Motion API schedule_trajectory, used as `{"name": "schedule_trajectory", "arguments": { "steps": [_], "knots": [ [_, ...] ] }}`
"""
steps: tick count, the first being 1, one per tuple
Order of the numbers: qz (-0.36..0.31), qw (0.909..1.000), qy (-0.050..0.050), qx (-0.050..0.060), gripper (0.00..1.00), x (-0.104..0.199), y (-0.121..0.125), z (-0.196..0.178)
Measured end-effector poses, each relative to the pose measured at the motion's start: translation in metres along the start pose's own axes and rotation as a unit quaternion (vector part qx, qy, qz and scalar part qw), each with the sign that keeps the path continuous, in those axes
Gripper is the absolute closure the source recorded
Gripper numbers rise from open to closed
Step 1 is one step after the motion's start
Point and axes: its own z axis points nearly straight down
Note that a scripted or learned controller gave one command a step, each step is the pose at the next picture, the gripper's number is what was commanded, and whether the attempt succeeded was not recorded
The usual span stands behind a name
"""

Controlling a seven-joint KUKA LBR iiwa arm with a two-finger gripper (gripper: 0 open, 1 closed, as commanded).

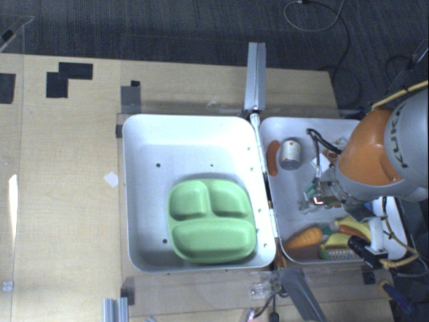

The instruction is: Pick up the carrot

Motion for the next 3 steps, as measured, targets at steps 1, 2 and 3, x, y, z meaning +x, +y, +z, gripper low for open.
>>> {"name": "schedule_trajectory", "arguments": {
  "steps": [1,2,3],
  "knots": [
    [-0.009,0.9999,0.001,0.004,1.0,0.044,-0.017,-0.093],
    [0.047,0.9989,0.0,0.004,1.0,-0.106,-0.03,-0.156],
    [0.17,0.9855,0.0,0.006,1.0,-0.077,-0.03,-0.057]
  ]
}}
